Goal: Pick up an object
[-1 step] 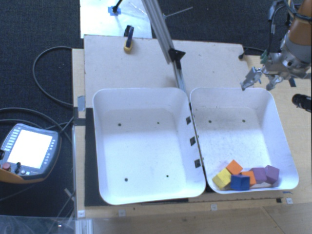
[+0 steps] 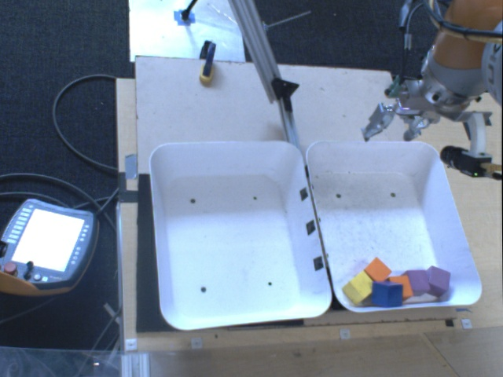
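Claw [image 2: 397,124] of metal, two fingers spread apart, above right white plastic bin's [image 2: 452,203] far rim; small coloured blocks [image 2: 395,283] heaped well apart, near rim.

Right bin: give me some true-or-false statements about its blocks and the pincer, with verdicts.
1. The blocks lie bunched at the near edge of the right bin. True.
2. The pincer holds the yellow block. False: that block lies in the bin; the pincer hangs above the far rim.
3. The blue block lies between the yellow and the purple block. True.
4. The orange block sits in the left bin. False: it sits in the right one.
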Available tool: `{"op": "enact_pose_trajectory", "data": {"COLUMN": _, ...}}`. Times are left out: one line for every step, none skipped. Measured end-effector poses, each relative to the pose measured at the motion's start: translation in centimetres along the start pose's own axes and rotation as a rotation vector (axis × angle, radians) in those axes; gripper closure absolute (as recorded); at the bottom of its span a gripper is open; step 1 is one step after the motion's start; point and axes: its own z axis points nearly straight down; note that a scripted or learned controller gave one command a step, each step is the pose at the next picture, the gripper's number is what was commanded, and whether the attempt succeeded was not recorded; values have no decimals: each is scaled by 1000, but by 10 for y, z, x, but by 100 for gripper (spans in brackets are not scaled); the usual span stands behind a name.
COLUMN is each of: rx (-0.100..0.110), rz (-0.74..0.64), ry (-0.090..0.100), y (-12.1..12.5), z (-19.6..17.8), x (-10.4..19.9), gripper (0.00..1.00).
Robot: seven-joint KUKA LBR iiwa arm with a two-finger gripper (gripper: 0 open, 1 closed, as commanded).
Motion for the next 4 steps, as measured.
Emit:
{"op": "enact_pose_trajectory", "data": {"rx": 14, "rz": 8, "ry": 3, "y": -85, "z": 90, "x": 26, "gripper": 0}}
{"op": "enact_pose_trajectory", "data": {"rx": 7, "rz": 10, "ry": 0, "y": -183, "z": 102, "x": 30, "gripper": 0}}
{"op": "enact_pose_trajectory", "data": {"rx": -8, "rz": 11, "ry": -6, "y": -174, "z": 22, "x": -23, "gripper": 0}}
{"op": "enact_pose_trajectory", "data": {"rx": 5, "rz": 4, "ry": 1, "y": -160, "z": 170, "x": 27, "gripper": 0}}
